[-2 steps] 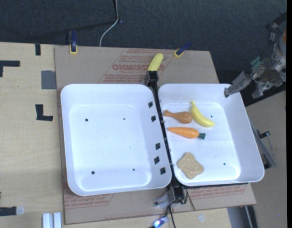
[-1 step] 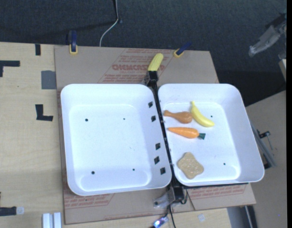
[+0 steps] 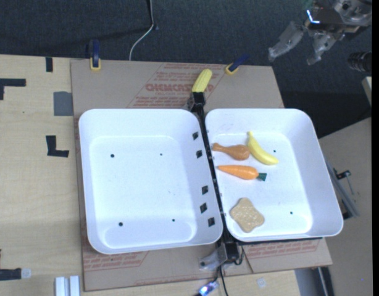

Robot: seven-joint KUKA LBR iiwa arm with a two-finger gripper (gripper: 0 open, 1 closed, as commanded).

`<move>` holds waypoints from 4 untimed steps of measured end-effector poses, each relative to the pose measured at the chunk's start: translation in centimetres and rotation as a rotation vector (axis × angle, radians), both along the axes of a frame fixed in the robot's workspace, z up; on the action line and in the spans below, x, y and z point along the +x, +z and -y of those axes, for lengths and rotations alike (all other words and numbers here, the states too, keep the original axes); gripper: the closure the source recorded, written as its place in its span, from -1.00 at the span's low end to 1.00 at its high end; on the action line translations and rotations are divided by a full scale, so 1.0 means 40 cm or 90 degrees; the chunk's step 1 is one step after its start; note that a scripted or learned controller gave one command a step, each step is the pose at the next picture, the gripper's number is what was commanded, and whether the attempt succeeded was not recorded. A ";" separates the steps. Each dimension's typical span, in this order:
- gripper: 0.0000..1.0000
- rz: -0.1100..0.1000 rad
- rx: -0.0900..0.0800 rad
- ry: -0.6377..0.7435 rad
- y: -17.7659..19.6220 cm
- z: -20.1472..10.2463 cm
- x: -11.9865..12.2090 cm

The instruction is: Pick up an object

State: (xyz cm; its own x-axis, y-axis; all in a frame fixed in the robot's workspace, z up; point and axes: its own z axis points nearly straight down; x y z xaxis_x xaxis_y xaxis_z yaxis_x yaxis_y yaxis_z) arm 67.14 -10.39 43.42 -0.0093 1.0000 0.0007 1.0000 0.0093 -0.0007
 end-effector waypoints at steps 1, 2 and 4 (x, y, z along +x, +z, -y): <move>-1.00 0.008 0.000 0.000 0.270 -0.179 -0.008; -1.00 -0.003 0.001 0.003 0.145 -0.466 -0.009; 1.00 -0.008 -0.001 -0.001 -0.036 -0.596 -0.175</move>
